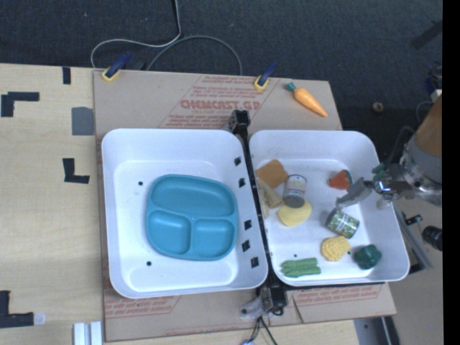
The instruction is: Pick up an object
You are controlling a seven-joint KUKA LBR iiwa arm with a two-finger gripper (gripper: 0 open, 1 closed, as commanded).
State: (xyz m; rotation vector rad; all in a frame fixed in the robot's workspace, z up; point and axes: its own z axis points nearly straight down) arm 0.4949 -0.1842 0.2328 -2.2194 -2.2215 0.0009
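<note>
Reaching in from the frame's right, the gripper (353, 192) hangs spread and empty just above the green-labelled can (343, 223). Judging by this, the approach is under way; next it must drop and close on the can

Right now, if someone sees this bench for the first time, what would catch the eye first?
Likely the blue tray, lying alone in the left bin. Next, the small toy foods crowded in the right bin, among them a yellow lemon, a corn cob and two cans. An orange carrot lies outside the bins, on the board behind the right one.
</note>
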